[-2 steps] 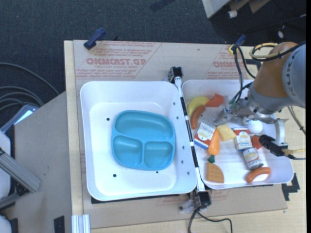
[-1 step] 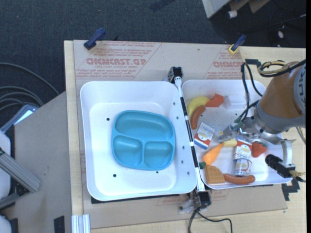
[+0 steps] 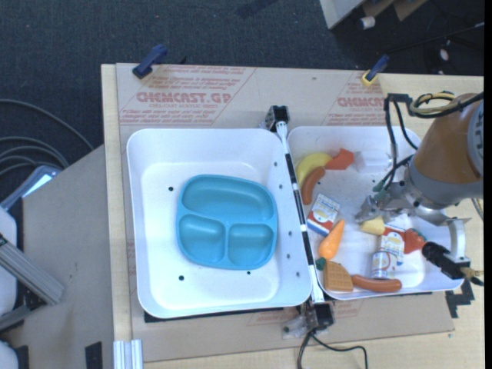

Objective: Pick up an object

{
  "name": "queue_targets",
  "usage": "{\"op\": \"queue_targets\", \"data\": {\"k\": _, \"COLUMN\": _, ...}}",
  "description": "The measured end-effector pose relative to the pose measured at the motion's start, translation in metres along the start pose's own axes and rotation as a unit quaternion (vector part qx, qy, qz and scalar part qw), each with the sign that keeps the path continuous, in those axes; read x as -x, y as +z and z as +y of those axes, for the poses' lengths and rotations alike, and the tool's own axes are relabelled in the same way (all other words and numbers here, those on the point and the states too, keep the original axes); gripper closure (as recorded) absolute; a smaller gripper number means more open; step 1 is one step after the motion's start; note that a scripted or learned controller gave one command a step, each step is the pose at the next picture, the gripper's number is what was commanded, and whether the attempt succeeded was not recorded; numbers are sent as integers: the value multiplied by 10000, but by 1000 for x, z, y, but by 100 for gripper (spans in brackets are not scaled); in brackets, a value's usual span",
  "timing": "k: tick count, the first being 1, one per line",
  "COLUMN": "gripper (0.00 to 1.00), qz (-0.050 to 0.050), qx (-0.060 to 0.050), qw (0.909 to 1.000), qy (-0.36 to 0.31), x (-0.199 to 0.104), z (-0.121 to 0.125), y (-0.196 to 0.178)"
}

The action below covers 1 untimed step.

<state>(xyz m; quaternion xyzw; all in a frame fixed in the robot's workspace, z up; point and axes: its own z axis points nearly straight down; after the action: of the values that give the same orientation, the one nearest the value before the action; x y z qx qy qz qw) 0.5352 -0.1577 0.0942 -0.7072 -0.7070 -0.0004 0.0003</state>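
The right bin (image 3: 361, 139) holds several toy foods. A yellow banana (image 3: 311, 162) and an orange-red piece (image 3: 341, 158) lie at its far left. A small printed packet (image 3: 323, 207) and an orange carrot (image 3: 332, 239) are nearer the middle. A small can (image 3: 381, 263), a sausage (image 3: 376, 284) and a waffle wedge (image 3: 336, 277) lie along the front. My gripper (image 3: 374, 204) is low in the bin's middle, just above a pale yellow piece (image 3: 372, 226). The wrist hides how it stands.
The left bin (image 3: 154, 206) holds a blue divided plate (image 3: 227, 221). A black-and-white divider rail (image 3: 293, 191) separates the bins. The arm's orange band (image 3: 450, 156) overhangs the right bin's right side. A red piece (image 3: 413, 241) and a white carton (image 3: 390, 242) lie below the wrist.
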Motion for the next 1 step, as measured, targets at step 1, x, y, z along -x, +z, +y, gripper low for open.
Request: {"op": "queue_targets", "data": {"k": 1, "gripper": 100, "qz": -1, "qx": -7, "qw": 10000, "qy": -7, "x": -110, "z": -42, "y": -100}}
